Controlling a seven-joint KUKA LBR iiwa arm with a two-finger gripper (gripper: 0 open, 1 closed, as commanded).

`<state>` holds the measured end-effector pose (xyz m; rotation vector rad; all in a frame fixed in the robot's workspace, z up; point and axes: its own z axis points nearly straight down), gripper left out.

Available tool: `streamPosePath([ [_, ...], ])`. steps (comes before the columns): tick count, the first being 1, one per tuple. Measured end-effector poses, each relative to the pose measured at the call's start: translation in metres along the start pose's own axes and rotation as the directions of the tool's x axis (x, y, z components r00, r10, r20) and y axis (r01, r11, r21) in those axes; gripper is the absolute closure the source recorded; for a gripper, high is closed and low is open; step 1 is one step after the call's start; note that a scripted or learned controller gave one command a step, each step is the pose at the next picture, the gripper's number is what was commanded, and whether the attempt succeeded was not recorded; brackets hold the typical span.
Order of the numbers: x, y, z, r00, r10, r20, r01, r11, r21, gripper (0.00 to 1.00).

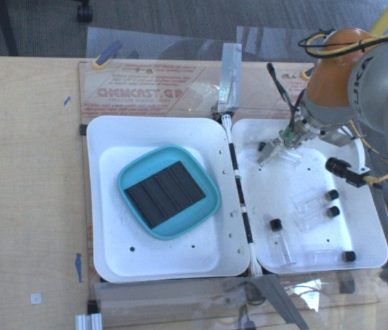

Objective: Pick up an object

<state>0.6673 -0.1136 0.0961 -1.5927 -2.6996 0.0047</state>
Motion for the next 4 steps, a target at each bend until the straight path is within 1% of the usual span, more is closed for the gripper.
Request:
streamPosePath([
  [1,0.006,0.0015,0.0081,1.0,-0.012,0.006,0.012,1.0,0.004,0.0],
  [2,0.007,0.0055,-0.0017,1.0,-0.016,0.007,0.016,1.0,-0.007,1.0],
  [3,0.0091,0.0048,-0.0005,1.0,-0.017,0.0,0.017,1.0,-0.001,0.0],
  [4,0.009,0.0047,-0.0004,1.0,-0.016,0.0,0.016,1.0,0.0,0.0],
])
